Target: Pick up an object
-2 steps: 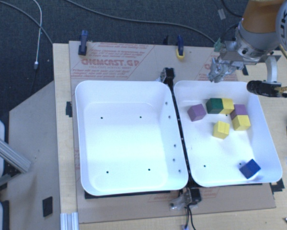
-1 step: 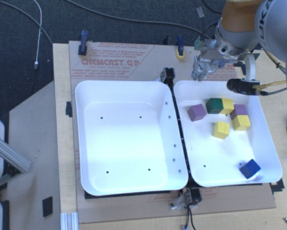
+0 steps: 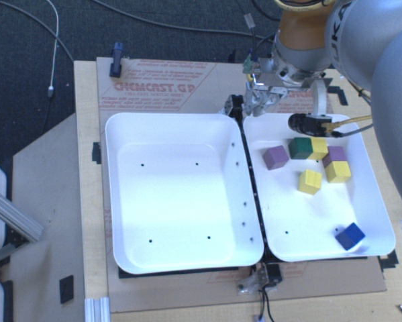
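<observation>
The arm's tool (image 3: 261, 99) hangs over the far rim of the right bin (image 3: 382, 213); whether it is apart or together cannot be told. Coloured blocks lie inside (a green block (image 3: 299, 147), purple block (image 3: 276, 157), yellow block (image 3: 309, 181) and blue block (image 3: 349, 236) among them), apart from the tool.

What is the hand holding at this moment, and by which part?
Nothing is seen held. The hand sits at the far edge between the bins, apart from the blocks in the right bin.
</observation>
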You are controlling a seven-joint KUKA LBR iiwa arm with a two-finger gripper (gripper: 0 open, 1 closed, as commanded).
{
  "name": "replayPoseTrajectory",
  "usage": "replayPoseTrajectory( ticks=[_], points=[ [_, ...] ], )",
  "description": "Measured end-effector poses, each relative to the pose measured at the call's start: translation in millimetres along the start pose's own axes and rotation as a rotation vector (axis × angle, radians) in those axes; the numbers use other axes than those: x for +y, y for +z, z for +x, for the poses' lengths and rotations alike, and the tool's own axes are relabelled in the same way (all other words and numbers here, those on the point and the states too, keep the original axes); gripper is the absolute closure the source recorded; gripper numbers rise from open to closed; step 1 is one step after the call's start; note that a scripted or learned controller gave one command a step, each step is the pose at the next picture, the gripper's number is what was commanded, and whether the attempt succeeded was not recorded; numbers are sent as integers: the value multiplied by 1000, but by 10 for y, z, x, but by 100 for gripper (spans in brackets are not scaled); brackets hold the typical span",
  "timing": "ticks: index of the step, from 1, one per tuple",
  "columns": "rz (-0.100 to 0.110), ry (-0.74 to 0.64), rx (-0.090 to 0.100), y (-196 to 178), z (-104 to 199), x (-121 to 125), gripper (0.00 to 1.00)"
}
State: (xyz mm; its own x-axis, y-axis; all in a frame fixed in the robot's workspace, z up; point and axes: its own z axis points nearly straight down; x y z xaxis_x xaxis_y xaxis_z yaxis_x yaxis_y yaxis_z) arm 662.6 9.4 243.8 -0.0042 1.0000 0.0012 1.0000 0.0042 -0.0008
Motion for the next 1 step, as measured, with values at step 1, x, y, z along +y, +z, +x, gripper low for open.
replayPoseTrajectory(
  ticks=[1],
  points=[
    [-2, -1, 0, -65, 534, -26, 100]
  ],
)
